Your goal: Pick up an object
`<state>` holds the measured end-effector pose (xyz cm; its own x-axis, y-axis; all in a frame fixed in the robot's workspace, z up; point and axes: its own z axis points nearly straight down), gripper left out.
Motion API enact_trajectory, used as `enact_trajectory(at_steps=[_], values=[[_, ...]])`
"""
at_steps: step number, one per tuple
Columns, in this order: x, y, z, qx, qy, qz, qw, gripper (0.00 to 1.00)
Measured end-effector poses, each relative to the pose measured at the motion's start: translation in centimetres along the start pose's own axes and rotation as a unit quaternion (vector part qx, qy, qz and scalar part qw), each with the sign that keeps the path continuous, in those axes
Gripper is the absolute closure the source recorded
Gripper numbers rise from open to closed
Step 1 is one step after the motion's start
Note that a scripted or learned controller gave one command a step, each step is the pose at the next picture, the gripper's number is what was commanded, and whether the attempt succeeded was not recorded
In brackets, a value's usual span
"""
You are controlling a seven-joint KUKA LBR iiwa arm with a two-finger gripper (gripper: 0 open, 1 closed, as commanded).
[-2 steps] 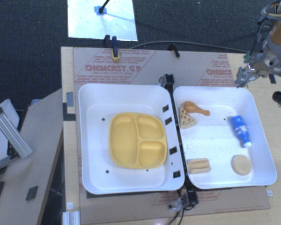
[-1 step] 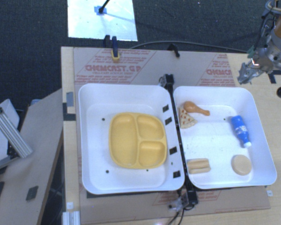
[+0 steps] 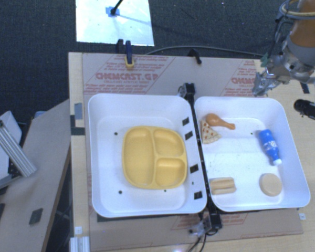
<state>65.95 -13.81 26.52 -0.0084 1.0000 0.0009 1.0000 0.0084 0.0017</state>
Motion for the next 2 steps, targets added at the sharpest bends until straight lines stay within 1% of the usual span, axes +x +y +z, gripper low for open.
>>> enact_trajectory(at_steps=[2], values=[[11.2, -0.4, 0.1, 0.0, 0.001, -0.001, 1.0, 1.0]])
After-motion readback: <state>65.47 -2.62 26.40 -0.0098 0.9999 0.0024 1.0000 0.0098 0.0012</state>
